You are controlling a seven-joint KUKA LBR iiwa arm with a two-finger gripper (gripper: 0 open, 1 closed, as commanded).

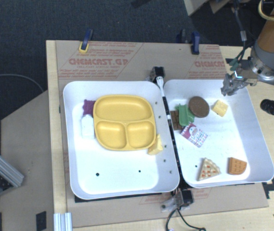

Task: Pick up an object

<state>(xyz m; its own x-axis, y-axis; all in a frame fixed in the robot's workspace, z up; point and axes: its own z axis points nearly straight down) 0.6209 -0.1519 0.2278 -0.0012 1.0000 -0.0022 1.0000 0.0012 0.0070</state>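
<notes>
The arm (271, 52) was grey, with a broad orange band above the wrist and a yellowish ring higher up. Thin dark cables ran along it. The tool (229, 88) was small, dark metal, with pale blue-white glints.

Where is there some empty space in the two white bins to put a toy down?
Left bin: the near half, below the yellow tray, is bare. Right bin: bare middle strip between the cheese cube and the waffle. It is crowded around the brown disc and the pink packet.
</notes>
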